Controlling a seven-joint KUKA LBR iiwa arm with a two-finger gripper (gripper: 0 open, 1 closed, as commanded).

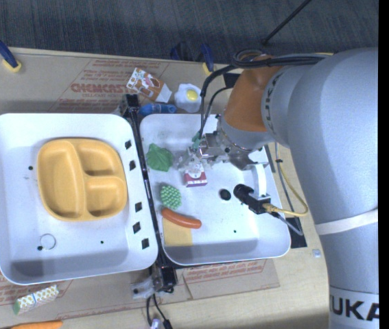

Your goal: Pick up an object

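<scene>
Gripper (195, 157) above small red-and-white box (195, 178) in right bin (276, 242); jaw state unclear.

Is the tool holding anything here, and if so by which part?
Cannot be told. The tool hangs just above the small red-and-white item in the right bin, but no grip on it is visible.

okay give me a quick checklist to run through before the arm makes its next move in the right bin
1. Gripper over the right bin: ok.
2. A target beneath it: ok, the small red and white item lies just below.
3. Finger state: cannot tell.
4. Anything held: cannot tell.
5. Neighbours clear of the target: ok, the green leafy piece, green round piece and sausage lie apart from it.
6. Yellow tray out of the way in the left bin: ok.
</scene>
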